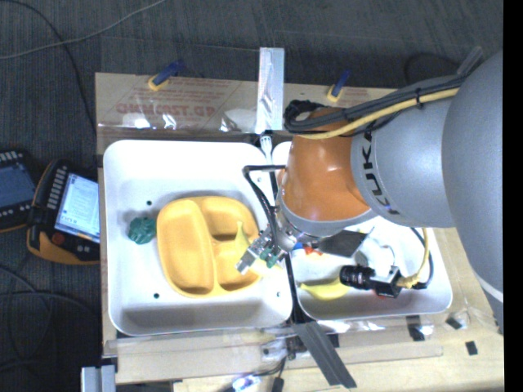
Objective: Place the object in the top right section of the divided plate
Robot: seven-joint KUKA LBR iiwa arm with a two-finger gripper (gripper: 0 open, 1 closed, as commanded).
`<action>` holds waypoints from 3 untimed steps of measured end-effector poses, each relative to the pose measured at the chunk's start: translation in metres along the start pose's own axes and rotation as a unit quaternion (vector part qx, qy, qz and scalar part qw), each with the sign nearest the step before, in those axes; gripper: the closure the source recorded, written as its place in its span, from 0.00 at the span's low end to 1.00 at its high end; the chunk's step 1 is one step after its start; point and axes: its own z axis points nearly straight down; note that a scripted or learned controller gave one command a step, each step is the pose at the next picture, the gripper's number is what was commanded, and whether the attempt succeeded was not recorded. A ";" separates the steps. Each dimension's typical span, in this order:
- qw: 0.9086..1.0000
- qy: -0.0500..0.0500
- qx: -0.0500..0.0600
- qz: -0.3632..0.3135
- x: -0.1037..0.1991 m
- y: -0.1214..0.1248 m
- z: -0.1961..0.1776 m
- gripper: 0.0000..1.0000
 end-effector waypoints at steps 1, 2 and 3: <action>0.999 0.000 0.000 0.055 -0.029 -0.025 0.000 1.00; 0.995 -0.002 0.000 0.098 0.011 0.012 -0.081 1.00; 0.999 0.000 0.001 -0.049 0.005 0.005 0.000 1.00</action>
